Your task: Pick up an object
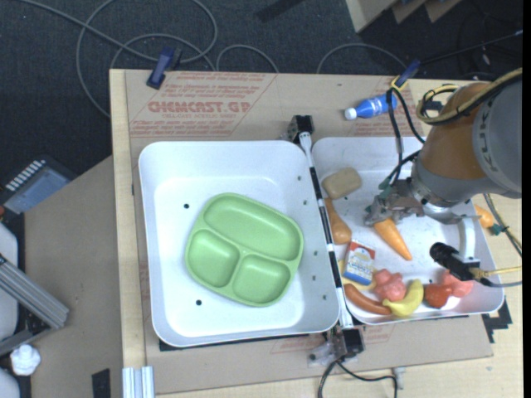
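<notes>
1. Over the right bin (498,301), the gripper (390,208) hangs at the end of the grey arm (465,156), just above the blunt top end of the orange carrot (393,237).

2. Taking the carrot as landmark: it lies directly below and slightly toward the near side of the gripper, and I cannot tell whether they are touching. Its long axis runs diagonally, thick end up by the gripper, pointed tip slanting away toward the near right corner of the bin.

3. Whether the jaws are wide or narrow I cannot tell; the wrist body hides them from this slant, and nothing can be seen held between them.

4. Neighbours of the carrot: a tan block (342,182) sits up and to its left, a small printed carton (360,264) just below-left, a pink toy (388,285) and a yellow banana (406,301) further below.

5. My judgement: the pick turns on closing across the carrot's short width, at right angles to that diagonal; a grip along it would likely slip off.

6. A green divided tray (242,248) lies well left of the carrot, in the left bin (158,172).
</notes>
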`<state>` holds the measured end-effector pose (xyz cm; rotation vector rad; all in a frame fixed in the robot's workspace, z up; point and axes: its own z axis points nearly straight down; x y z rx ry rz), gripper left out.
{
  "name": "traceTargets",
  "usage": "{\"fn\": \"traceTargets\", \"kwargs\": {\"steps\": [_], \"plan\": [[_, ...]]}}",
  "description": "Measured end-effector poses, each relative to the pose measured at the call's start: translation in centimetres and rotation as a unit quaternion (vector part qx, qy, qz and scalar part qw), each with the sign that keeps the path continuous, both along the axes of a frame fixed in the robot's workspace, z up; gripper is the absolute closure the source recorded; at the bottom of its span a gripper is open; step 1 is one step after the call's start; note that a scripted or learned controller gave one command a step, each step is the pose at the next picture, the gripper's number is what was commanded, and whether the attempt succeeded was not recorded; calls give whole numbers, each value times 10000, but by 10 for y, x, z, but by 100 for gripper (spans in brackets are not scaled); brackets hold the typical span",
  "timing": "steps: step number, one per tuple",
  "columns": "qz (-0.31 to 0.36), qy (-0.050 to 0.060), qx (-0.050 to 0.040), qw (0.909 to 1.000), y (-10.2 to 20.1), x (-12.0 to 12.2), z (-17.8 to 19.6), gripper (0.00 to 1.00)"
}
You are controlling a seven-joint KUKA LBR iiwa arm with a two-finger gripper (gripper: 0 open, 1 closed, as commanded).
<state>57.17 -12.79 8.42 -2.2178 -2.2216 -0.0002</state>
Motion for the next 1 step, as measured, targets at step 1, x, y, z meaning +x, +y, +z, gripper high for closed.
{"fn": "traceTargets", "kwargs": {"steps": [1], "plan": [[0, -17, -6, 10000, 69, -38, 101, 100]]}}
